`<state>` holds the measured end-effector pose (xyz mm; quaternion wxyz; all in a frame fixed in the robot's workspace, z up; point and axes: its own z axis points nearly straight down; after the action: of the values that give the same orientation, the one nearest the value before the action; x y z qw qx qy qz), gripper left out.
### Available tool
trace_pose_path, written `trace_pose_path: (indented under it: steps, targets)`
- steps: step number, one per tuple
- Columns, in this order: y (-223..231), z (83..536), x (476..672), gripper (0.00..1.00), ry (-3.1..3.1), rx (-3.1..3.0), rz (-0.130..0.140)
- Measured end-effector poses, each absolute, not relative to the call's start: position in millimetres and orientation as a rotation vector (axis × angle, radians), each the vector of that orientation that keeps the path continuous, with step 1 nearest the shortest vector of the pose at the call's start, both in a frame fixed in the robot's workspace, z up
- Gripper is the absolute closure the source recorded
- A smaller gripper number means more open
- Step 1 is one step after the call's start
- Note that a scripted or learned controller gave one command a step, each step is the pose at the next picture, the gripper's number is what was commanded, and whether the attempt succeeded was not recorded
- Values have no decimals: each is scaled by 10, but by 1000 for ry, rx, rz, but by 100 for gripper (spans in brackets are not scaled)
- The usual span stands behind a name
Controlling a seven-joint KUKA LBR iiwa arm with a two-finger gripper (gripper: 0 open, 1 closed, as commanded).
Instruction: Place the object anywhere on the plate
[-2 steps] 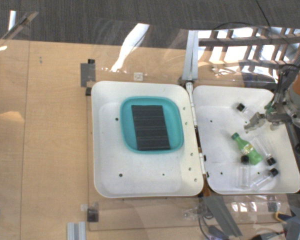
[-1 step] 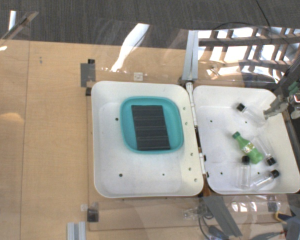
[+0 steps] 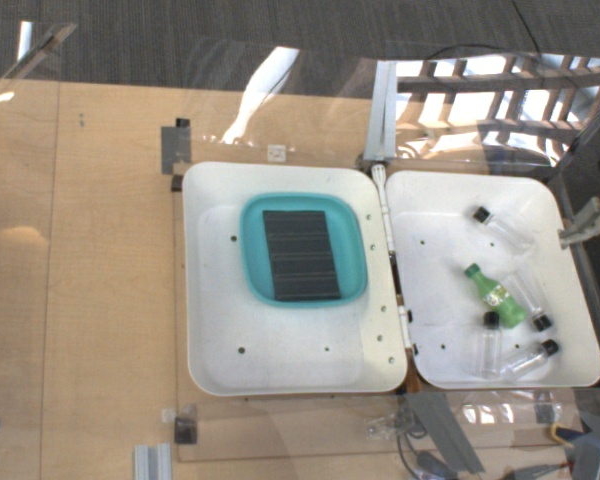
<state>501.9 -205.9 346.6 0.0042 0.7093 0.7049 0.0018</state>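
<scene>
A small green bottle [image 3: 498, 293] lies tilted among clear vials [image 3: 507, 230] in the right bin [image 3: 430, 218]; the teal plate [image 3: 350, 258], at nine o'clock, bears a dark slab [image 3: 300, 256].

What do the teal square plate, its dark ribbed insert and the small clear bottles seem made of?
Teal square plate: likely smooth plastic with a soft sheen. Dark ribbed insert: matte, perhaps rubber or foam, ridged across. Small clear bottles: see-through plastic or glass with black caps; the look leaves it open.
</scene>
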Motion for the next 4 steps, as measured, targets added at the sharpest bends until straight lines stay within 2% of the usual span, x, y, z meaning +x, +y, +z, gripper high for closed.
trace_pose_path:
  steps: [1,2,3,4]
  targets:
    - [-2021,3548,5344,0,2115,2314,5]
    - [-2011,3618,5562,0,2100,2328,4]
    - [-1936,3847,5438,0,1959,2448,4]
    - [-1937,3825,5132,0,1854,2531,3]
